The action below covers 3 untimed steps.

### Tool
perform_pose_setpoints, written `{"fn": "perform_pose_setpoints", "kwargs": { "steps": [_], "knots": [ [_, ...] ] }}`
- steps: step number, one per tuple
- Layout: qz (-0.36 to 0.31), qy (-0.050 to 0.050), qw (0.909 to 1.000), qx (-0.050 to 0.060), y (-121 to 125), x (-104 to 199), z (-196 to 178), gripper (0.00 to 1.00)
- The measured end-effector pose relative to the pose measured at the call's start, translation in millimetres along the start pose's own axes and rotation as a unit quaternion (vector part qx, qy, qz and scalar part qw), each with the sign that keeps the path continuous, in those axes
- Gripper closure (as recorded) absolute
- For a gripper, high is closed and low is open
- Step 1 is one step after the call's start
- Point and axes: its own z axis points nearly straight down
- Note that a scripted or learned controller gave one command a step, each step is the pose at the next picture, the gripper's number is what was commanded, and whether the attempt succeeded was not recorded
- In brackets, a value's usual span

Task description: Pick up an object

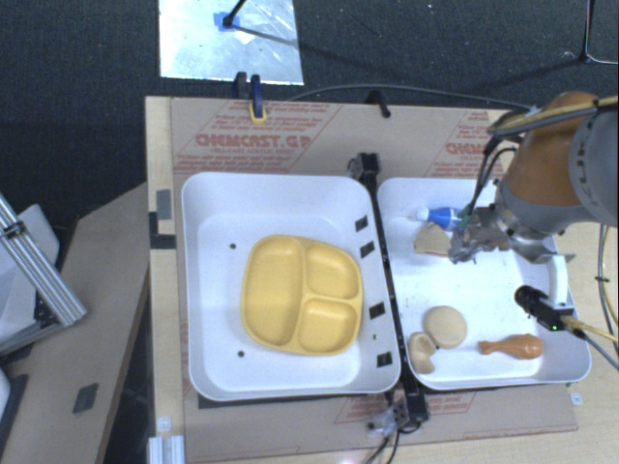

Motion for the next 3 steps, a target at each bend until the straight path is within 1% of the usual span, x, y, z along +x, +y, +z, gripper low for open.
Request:
{"fn": "perform_pose_setpoints", "kwargs": {
  "steps": [1,2,3],
  "knots": [
    [0.0,0.0,1.0,-0.001,5,-2,-65,1.0],
    [0.0,0.0,1.0,0.002,6,-3,-75,1.0],
    [-0.002,0.001,1.0,0.002,18,51,-66,1.0]
  ]
}}
